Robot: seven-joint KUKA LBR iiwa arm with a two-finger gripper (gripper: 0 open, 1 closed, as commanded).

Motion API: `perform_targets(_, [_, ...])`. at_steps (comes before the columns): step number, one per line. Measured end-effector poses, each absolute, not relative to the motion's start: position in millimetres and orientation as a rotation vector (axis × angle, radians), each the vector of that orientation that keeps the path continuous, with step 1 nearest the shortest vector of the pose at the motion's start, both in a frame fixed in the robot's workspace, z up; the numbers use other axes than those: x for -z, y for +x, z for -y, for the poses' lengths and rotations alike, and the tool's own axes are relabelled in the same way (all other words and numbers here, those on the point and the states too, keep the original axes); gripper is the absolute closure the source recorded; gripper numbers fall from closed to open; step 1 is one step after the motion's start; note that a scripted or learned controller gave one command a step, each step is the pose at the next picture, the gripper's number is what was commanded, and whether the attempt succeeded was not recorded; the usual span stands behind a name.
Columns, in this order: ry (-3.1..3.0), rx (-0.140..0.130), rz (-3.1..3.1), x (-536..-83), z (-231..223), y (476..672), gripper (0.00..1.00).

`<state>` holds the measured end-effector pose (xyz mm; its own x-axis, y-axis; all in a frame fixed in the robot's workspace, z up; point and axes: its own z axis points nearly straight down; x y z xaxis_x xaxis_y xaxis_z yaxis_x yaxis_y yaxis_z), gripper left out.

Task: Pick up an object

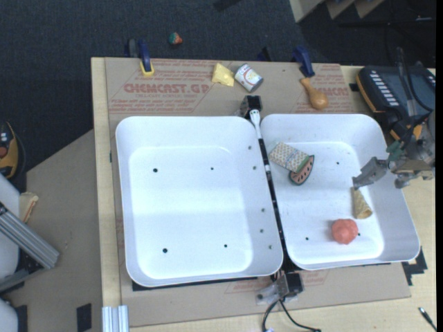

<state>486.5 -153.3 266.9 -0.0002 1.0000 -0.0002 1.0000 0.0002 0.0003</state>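
Camera view looks down at a slant on a table (208,88) topped with a printed board, bearing two shallow white bins side by side. The left bin (138,185) and the right bin (325,133) meet along a dark seam at the middle.

The pincer (365,177) reaches in over the right bin's right rim, a grey finger (370,171) pointing down and left toward the bin floor. Whether it is spread or closed cannot be told from this angle, and nothing can be seen between its tips.

Just below the pincer, near the right wall of the right bin, lies a tan cone (361,204), tilted; whether the tip touches it is unclear. Near the bin's front edge sits a red-orange ball (344,231), close to the cone. Toward the bin's back left lie a patterned block (284,155) and a watermelon slice (302,171), touching each other.

On the table's far edge, behind the bins, rest a yellow wedge (223,75), a small white carton (248,77) beside it, and an orange pear-shaped toy (315,95) further right. Blue clamps (145,55) grip the board's back edge.
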Motion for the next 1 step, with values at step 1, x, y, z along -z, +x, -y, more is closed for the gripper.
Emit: perform_targets(1, [2.226, 0.007, -2.226, -120.9, 185.7, 552.6, 0.00])
